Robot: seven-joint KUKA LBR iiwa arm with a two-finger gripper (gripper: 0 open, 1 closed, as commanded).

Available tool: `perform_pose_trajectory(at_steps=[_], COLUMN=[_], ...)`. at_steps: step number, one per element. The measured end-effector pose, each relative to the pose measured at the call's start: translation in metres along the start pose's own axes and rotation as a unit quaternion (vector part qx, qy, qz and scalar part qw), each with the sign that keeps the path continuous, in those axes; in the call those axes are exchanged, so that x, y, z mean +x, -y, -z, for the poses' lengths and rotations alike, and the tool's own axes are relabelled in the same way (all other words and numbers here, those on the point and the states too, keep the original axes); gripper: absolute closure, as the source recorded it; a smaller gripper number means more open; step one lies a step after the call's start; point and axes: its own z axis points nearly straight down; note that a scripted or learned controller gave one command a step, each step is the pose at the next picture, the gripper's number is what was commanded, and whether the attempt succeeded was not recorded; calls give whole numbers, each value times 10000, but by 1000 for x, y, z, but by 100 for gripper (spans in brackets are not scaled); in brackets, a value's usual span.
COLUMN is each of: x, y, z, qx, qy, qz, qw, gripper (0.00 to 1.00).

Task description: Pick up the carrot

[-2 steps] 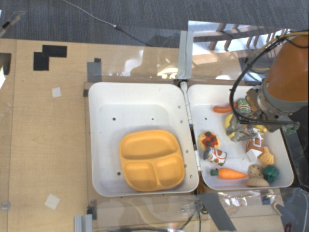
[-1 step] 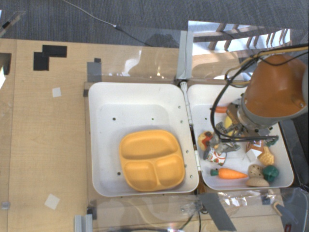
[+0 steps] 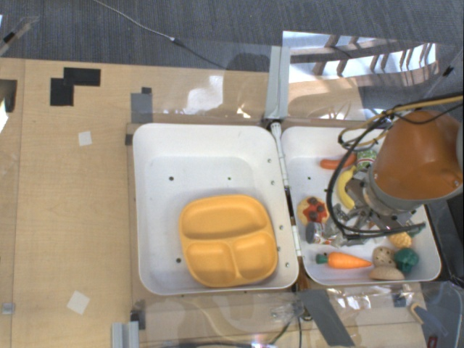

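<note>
Gripper [image 3: 328, 232] hangs low in the right bin [image 3: 433, 265], under the grey wrist and the orange band [image 3: 419, 158] of the arm; whether it is released or clenched I cannot tell, because cables and the wrist cover it. Carrot [image 3: 349, 261] lies flat on the bin floor near the front wall, just below the gripper, its green end pointing left. Nothing seems to be grasped. Beside the carrot are small toy foods, perhaps a potato [image 3: 386, 272]. A yellow divided plate [image 3: 228, 239] rests in the left bin [image 3: 156, 194].
</note>
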Motion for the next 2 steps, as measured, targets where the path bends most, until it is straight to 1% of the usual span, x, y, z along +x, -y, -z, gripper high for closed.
perform_pose_trajectory(at_steps=[1,2], x=[-33,-36], y=[-6,24], z=[79,10], qx=[23,-13], qy=[29,4], qz=[1130,3382], qw=[9936,9411], gripper=[100,100])
